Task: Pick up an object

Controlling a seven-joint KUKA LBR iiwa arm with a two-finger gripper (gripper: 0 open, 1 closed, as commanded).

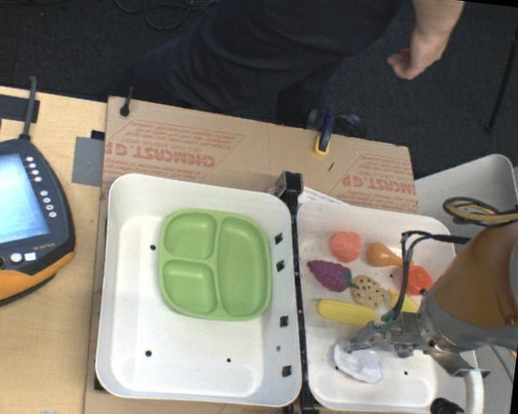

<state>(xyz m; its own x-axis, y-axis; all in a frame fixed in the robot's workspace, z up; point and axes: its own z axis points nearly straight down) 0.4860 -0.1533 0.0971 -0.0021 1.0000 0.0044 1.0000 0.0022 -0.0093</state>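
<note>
We see the tool [369, 342] low in the right bin [423, 395], just above a crumpled white object [358, 364]; we cannot tell its opening or grip.

The arm [476, 287] was grey with a broad orange band above the wrist. 1 black cable looped beside that band. Its gripper [376, 340] was dull grey metal, small and angular.
</note>
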